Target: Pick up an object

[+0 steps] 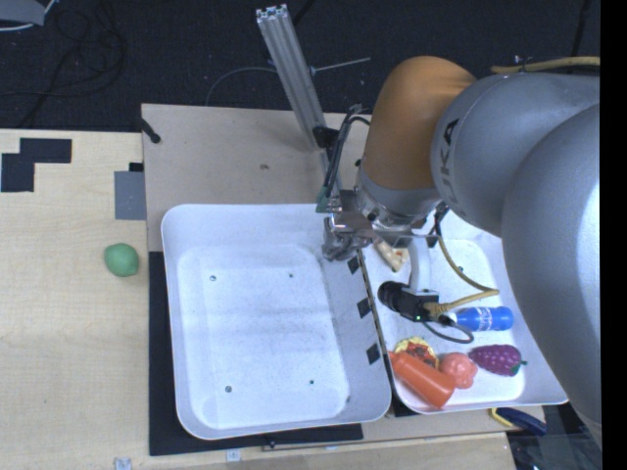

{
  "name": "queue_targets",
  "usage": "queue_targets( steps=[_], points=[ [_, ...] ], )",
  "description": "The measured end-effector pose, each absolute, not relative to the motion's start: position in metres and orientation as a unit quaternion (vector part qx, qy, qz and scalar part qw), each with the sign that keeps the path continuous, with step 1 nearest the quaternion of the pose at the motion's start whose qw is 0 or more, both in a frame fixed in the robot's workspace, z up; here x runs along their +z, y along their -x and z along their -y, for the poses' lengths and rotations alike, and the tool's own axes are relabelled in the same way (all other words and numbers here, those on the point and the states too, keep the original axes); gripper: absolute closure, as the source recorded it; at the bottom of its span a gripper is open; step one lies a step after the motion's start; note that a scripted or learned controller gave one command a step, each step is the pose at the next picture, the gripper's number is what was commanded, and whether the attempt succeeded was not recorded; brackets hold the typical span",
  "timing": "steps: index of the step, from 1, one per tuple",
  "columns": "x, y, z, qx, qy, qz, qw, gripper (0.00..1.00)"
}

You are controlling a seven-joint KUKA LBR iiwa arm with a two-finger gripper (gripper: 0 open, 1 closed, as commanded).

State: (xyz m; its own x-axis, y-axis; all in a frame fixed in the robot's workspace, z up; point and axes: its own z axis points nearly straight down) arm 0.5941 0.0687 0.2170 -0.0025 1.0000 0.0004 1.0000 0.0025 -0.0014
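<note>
Still early here, nothing lifted yet: gripper [364,238] low over right bin [490,262] by a tan thing [394,256], carrot [423,379], tomato [457,369], grapes [496,358] and bottle [483,318] untouched, grip state impossible to tell.

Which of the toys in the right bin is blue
The blue bottle, lying on its side near the bin's right wall. The pieces below it are orange, red and purple.
</note>
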Motion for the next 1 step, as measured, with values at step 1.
queue_targets(
  steps=[1],
  points=[
    [0.2174, -0.5940, -0.0679, 0.0005, 0.707, 0.708, 0.000, 0.00]
  ],
)
